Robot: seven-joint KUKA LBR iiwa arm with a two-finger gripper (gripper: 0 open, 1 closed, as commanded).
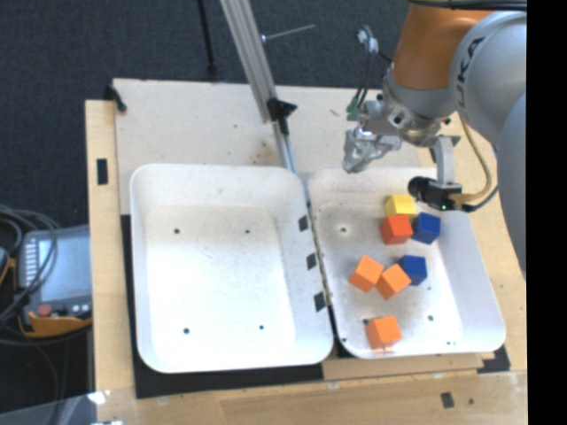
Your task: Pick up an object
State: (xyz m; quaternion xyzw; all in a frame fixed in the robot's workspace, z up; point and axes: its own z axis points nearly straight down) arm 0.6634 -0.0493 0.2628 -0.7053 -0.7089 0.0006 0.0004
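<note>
— Upper right of the frame: how does the arm (461, 42) sit?
— It reaches in from the right, orange band uppermost; the wrist bends down and left, and the gripper (359, 156) hangs over the top left corner of the right bin (483, 312), close to its far rim.
— And its grip?
— I cannot tell; that part is small and blurred, and nothing is seen between the tips.
— Where are the blocks?
— All 7 lie in the right bin; a yellow block (400, 204) sits highest, with a red block (396, 229) touching it below and a blue block (427, 227) just beside that; lower, 2 orange blocks (366, 273) touch each other with a second blue block (414, 268) against them; a lone orange block (384, 331) rests near the bottom rim.
— Room to move?
— The bin's left strip and lower right corner are bare; the left bin (159, 343) offers a wide bare floor; a slanted metal post (252, 51) stands left of the gripper, near the seam between the bins.
</note>
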